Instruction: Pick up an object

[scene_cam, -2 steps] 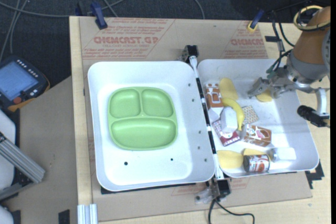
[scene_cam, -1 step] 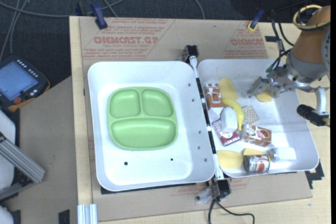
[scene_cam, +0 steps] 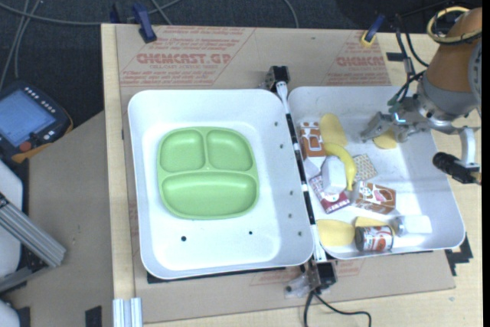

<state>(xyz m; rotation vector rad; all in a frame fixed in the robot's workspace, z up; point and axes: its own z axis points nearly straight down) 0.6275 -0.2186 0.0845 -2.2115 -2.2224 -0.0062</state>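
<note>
Your gripper is down in the right-hand white bin, near its far edge and toward the far right corner, with the grey arm and its orange band slanting in over the bin's right rim. The fingers look splayed apart, one reaching left and one right, with a small pale-yellow rounded piece lying just at or under the tips — you cannot say it is held, because nothing shows clearly between the fingers. That piece sits apart from the rest, which is likely why the arm went there: a lone item near the far edge leaves room on both sides of it.

The rest of the clutter is bunched along the bin's left wall and near edge. A yellow plastic banana lies lengthwise beside the left wall, with a red-and-white printed packet between it and the wall. A white-and-red crumpled pouch overlaps the banana's near end. Toward the near edge lie a brown-and-white carton, a red-labelled small can on its side and a pale-yellow wedge in the near left corner — these touch or crowd each other, so they would be harder picks.

The left-hand white bin carries a light-green divided plastic tray in its middle, well apart from the arm.
</note>
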